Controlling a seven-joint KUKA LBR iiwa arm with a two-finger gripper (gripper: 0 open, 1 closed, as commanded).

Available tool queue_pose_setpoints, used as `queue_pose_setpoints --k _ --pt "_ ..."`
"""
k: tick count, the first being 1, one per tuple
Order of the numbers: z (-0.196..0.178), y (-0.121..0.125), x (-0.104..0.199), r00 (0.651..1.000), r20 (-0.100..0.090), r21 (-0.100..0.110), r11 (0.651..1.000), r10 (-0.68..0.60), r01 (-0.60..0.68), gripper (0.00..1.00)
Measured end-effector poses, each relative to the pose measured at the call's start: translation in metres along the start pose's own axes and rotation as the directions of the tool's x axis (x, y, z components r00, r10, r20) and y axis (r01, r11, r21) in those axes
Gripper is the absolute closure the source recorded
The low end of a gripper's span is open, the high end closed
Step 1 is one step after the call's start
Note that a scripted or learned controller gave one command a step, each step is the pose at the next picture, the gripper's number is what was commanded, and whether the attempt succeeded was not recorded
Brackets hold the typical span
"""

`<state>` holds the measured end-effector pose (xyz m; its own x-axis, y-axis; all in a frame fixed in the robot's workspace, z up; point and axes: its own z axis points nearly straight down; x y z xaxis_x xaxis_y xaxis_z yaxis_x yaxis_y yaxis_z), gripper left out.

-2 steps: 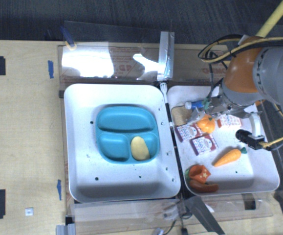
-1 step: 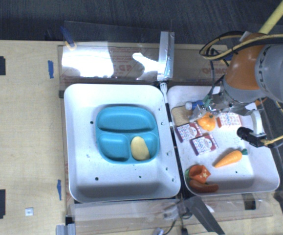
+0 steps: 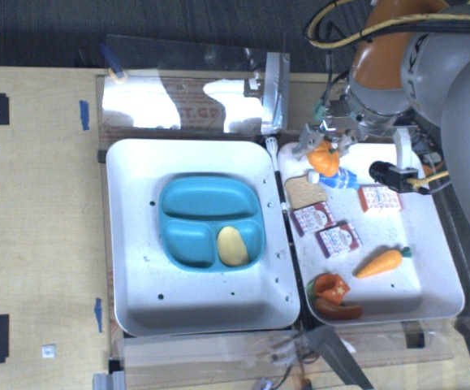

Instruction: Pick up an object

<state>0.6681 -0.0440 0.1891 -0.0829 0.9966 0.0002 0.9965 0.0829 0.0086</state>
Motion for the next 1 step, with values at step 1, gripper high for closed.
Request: queue_pose_setpoints --k 1 --pt "0.0037 -0.0782 0.0371 0.978 -0.003 0.009 0.978 -0.210 0.210 1.00"
